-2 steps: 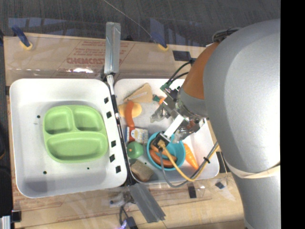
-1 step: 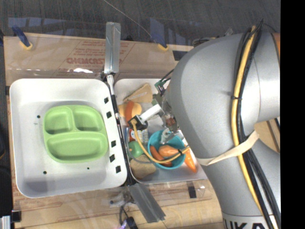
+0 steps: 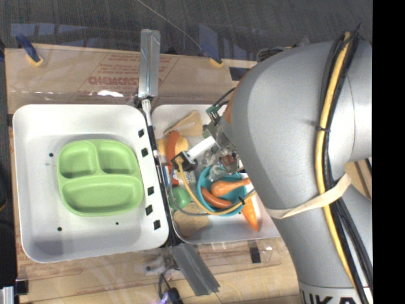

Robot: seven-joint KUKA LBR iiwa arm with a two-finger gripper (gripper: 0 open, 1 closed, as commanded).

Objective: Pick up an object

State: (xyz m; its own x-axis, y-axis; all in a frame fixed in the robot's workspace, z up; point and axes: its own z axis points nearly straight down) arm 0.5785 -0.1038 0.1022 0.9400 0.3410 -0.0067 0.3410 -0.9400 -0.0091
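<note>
The right bin (image 3: 218, 234) holds a pile of toy food. A teal bowl (image 3: 205, 194) lies in it with an orange piece (image 3: 223, 188) inside. An orange carrot (image 3: 251, 215) rests at the bowl's right. A tan wedge (image 3: 187, 123) and an orange round piece (image 3: 173, 145) lie at the bin's far left, and a green piece (image 3: 181, 199) and a tan slice (image 3: 190, 221) at its near left. My gripper (image 3: 221, 159) is low over the bin's middle, just above the bowl. The grey arm hides the right half of the bin.
The left bin (image 3: 35, 128) holds a green divided plate (image 3: 100, 177) in its middle. A metal bar (image 3: 149, 62) runs along the divide between the two bins. Brown cardboard (image 3: 82, 71) lies behind the bins.
</note>
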